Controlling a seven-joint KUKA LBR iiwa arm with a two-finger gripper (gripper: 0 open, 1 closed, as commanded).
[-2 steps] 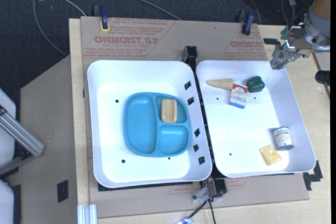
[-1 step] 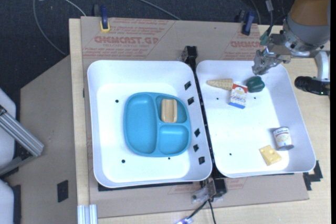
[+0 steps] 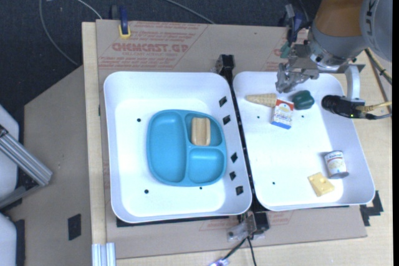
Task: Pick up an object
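You have the arm (image 3: 349, 9) coming in from the upper right of the frame, its orange band high up and the gripper (image 3: 288, 83) hanging over the upper part of the right bin (image 3: 293, 165). From this angle you cannot tell whether the pincer is clenched or released; nothing is visibly caught in it.

Just below the gripper lies a small carton (image 3: 283, 114), white with a red upper part and a blue lower edge, tilted slightly on the bin floor. To its left, a pale tan ice-cream cone (image 3: 260, 98) lies on its side, its tip pointing left toward the divider. To the carton's right sits a dark green rounded object (image 3: 303, 98); what it is cannot be made out.

Lower right in the same bin you will find a small can (image 3: 335, 164) with a white label lying near the rim, and just below-left of it a yellow cheese wedge (image 3: 320, 184).

In the left bin (image 3: 124, 134), middle of the frame, a blue divided plate (image 3: 168, 146) carries a tan bread-like slice (image 3: 200, 131) in its upper right compartment.
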